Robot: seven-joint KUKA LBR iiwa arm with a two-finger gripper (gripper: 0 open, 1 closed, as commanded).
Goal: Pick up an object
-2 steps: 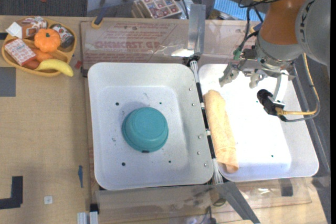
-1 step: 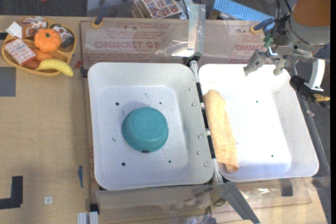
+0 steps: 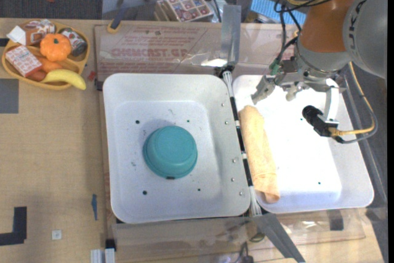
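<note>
**Op A:** I'm calling this the approach stage. The gripper (image 3: 289, 84) hangs over the far end of the right bin (image 3: 354, 191), and I see nothing between its fingers. They look spread fairly wide, one prong towards the divider, the other towards the bin's outer side.

**Op B:** Agreed, nothing held. What are you going for?

**Op A:** The nearest candidate is the tan roll (image 3: 260, 154), lying lengthwise along the right bin's inner wall, its far end just beside and below the gripper. The other option is the teal bowl (image 3: 171, 151), upside down in the middle of the left bin (image 3: 117, 95), well away from the right bin.

**Op B:** So the roll. What does the next move need?

**Op A:** My judgement: shift towards the inner wall, come down over the roll's far end, and turn the fingers to straddle it across its width. It looks soft, so it may sag or slip out.

**Op B:** Anything in the way?

**Op A:** The roll hugs the wall of the right bin, so the inner finger has little room and could catch the rim. A black cable fitting (image 3: 317, 120) dangles over the bin floor beside the gripper; I'd watch it. The yellow dish of toy food (image 3: 43, 57), far past the left bin, is no concern.
</note>
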